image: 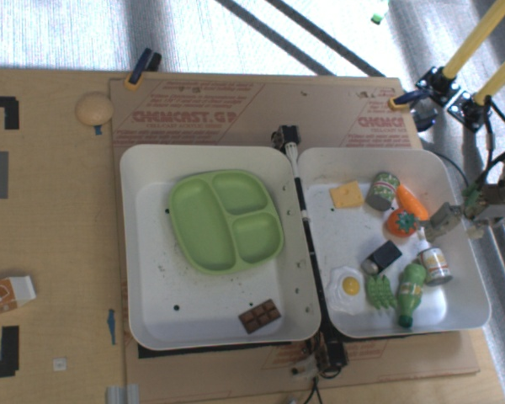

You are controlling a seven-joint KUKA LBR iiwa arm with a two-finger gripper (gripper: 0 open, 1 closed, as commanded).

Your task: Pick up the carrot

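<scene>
The carrot [411, 199] lies in the right bin [467, 310], near its far right side. A little can [384, 191] sits just left of it, and an orange and green toy [401, 221] touches its low end. The gripper [449, 219] hangs just right of the carrot, by the bin's right edge. One cannot tell its grip. The left bin [143, 251] has a green plate [225, 220].

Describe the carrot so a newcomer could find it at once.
Look in the right-hand white bin, near its far right side. The carrot lies slanted between a grey can and a tomato; it alone is long, orange and tapered.
</scene>
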